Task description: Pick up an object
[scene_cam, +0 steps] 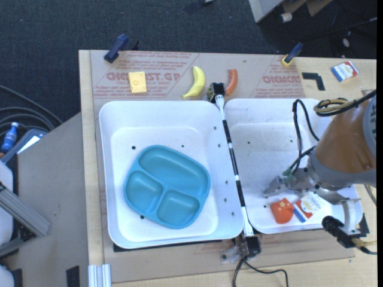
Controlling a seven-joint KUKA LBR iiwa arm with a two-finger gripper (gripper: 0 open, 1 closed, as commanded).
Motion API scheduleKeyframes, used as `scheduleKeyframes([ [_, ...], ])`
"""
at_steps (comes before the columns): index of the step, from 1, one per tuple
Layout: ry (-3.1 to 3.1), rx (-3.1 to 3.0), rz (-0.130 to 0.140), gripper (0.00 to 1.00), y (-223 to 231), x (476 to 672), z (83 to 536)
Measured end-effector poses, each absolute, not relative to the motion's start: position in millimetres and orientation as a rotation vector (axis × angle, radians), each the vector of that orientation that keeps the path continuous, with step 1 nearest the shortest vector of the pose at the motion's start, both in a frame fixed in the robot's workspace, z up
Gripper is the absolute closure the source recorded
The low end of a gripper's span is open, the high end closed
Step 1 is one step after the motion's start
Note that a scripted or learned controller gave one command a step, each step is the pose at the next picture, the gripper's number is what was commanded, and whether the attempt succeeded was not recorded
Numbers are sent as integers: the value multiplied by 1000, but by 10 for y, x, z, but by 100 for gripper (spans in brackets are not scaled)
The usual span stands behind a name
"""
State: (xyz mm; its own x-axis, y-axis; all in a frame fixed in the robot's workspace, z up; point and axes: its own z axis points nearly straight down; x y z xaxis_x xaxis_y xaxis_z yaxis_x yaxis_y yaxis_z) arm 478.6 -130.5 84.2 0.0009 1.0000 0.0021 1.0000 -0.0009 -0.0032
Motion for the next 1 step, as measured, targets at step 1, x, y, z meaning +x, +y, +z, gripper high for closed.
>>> scheduleKeyframes([
  [1,-2219,-2218,1,0,-933,4786,842],
])
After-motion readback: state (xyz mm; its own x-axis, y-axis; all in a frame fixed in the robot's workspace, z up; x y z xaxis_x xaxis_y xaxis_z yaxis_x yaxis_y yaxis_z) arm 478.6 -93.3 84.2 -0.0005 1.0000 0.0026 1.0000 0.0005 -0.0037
